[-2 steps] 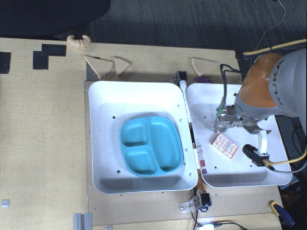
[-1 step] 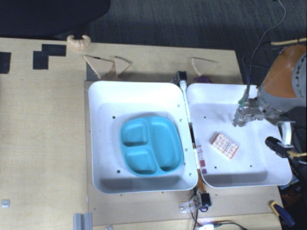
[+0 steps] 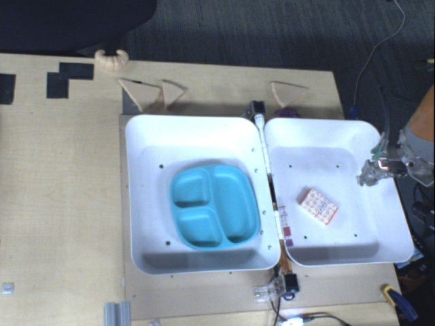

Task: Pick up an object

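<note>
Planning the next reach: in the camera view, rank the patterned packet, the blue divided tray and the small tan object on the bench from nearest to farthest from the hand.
From the hand:
1. Patterned packet, right bin.
2. Blue divided tray, left bin.
3. Small tan object, bench's far left edge.

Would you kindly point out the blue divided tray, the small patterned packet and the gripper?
blue divided tray (image 3: 215, 206), camera view, on its centre ridge.
small patterned packet (image 3: 318, 206), camera view, on its top face.
gripper (image 3: 370, 175), camera view, at its tip.
</note>
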`<state>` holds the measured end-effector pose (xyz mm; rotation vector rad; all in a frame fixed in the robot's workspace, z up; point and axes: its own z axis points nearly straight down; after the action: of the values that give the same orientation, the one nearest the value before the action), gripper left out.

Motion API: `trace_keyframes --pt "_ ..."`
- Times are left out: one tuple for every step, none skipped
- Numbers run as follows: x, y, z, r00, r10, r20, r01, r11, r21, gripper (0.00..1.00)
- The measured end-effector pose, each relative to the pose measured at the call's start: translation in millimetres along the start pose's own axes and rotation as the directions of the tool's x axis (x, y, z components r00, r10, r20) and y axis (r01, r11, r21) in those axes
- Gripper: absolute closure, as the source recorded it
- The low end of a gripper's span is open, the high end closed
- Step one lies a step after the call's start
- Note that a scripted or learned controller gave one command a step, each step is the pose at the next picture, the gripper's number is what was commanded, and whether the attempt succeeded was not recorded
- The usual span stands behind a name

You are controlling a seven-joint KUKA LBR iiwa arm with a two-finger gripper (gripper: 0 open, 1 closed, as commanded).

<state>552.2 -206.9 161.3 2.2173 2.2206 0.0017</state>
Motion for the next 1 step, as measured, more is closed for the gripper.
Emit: trace_keyframes --pt "62.8 35.3 45.8 1.0 -0.004 -0.003 0.004 1.0 0.001 1.0"
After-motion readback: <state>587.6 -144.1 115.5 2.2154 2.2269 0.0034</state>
